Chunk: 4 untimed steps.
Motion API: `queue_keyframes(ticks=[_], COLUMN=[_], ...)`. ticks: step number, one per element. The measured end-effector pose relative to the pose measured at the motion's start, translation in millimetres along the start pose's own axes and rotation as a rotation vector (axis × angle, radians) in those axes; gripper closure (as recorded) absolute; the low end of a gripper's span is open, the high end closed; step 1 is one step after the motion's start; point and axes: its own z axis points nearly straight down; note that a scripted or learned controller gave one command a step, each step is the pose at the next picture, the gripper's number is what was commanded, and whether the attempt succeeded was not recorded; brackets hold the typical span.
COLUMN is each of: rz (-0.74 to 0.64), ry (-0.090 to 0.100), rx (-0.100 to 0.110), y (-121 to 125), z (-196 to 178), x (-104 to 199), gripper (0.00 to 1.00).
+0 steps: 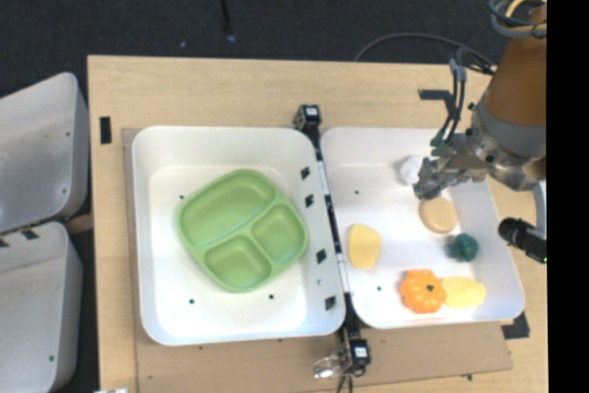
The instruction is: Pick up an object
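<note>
Nearest me in the right bin sit the small orange pumpkin and, touching its right side, a yellow lemon-like piece; packed so close, I judge either awkward to grab alone. A little farther and left lies a pale yellow wedge, well apart from the rest, which makes it the easiest target from here. To the right, a small dark green ball rests just beyond the lemon. Farther still is the tan oval piece, and the gripper hangs just over its far left edge, so I read this as the object being lined up. I cannot tell how the pincer stands; the view is too blurred there. Nothing shows held in it. The left bin carries only the green divided tray, lying at a slant, likely no target
</note>
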Motion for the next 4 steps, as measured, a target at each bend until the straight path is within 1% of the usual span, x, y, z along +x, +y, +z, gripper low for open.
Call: queue_keyframes(ticks=[1,2,3,4], rz=[0.001,0.0,0.001,0.001], ry=[0.0,0.001,0.0,0.0], rx=[0.0,0.0,0.004,0.002], y=[25,39,47,57], z=[1,-3,11,21], x=[43,92,138,182], gripper=[1.0,1.0,1.0,1.0])
